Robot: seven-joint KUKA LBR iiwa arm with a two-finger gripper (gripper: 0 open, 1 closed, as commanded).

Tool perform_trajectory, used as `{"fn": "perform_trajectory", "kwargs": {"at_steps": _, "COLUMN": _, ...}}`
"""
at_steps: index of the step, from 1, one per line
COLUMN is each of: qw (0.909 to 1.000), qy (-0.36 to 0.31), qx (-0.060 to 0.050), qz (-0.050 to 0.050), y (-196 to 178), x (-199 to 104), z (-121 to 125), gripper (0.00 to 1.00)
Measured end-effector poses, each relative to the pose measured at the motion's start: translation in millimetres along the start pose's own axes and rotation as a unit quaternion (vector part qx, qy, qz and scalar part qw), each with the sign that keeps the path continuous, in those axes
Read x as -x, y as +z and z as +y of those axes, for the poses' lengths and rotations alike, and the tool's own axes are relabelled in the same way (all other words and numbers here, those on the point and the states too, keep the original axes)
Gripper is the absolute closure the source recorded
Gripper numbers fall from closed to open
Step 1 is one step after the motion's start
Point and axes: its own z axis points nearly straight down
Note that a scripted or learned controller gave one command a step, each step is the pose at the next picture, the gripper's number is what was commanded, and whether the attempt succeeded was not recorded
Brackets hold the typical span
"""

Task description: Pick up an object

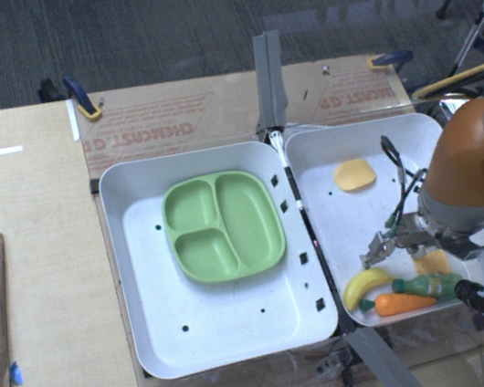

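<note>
Jaws (380, 250) sit spread, gripping nothing, low in the right bin (321, 220). At their 6 o'clock lies the banana (364, 286), touching the carrot (403, 302). I judge it a light, smooth, rigid toy; grip mid-body, across its curve.

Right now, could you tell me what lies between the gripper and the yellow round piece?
Bare white floor of the right bin, between gripper and yellow round piece.

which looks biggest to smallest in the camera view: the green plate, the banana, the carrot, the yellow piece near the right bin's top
1. green plate, by far the largest
2. banana and carrot: these look about alike in length, so I won't rank them against each other
3. yellow piece, the smallest
</note>
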Motion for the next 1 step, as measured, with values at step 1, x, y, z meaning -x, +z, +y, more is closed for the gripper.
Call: {"fn": "perform_trajectory", "kwargs": {"at_steps": 1, "qw": 1.0000, "qy": 0.005, "qx": 0.000, "qz": 0.000, "y": 0.4, "x": -26.8, "z": -8.1, "gripper": 0.00}}
